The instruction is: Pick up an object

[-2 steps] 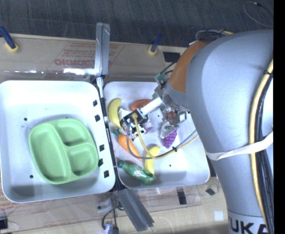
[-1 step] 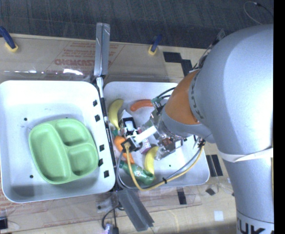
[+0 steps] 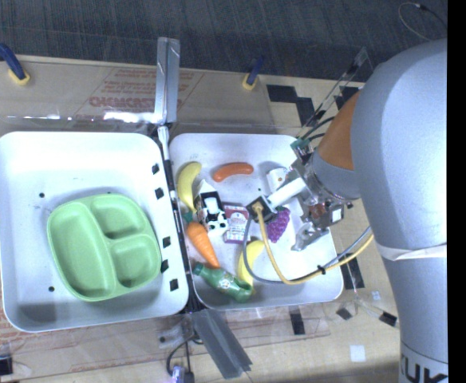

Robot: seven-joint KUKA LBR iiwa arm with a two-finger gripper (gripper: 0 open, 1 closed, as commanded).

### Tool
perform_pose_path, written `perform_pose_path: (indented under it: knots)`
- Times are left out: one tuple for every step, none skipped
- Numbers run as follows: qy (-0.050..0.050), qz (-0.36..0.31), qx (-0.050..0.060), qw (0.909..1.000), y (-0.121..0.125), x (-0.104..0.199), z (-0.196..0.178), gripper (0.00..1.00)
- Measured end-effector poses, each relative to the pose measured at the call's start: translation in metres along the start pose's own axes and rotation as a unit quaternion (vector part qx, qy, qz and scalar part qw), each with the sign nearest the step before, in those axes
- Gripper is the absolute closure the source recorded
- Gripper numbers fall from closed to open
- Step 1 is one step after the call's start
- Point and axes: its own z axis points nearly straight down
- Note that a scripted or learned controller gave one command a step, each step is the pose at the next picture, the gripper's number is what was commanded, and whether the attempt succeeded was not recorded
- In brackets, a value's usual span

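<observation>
Hand (image 3: 297, 231) just right of purple grapes (image 3: 278, 224).

The right bin (image 3: 217, 144) holds toy food: a banana (image 3: 187, 183) at its left wall, a sausage (image 3: 232, 170) beside that, a carrot (image 3: 202, 243) below, purple grapes (image 3: 278, 224) near the middle. The gripper (image 3: 303, 234) hangs just right of the grapes. A green divided plate (image 3: 105, 246) lies in the left bin (image 3: 17, 158).

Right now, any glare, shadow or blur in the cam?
Camera view: glare on the clear sheet behind the bins; soft shadow along the left bin near edge; arm bulks large and soft; toys like the carrot stay fairly sharp.
</observation>
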Motion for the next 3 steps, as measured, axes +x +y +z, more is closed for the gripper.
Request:
perform_pose_path:
  knots:
    - [0.0, 0.024, 0.001, 0.9997, 0.0575, 0.1007, -0.0363, 0.0]
    - [-0.003, 0.016, 0.004, 0.9999, 0.0537, 0.1034, -0.0412, 1.0]
    - [-0.004, 0.016, 0.004, 0.9999, 0.0537, 0.1033, -0.0412, 0.0]
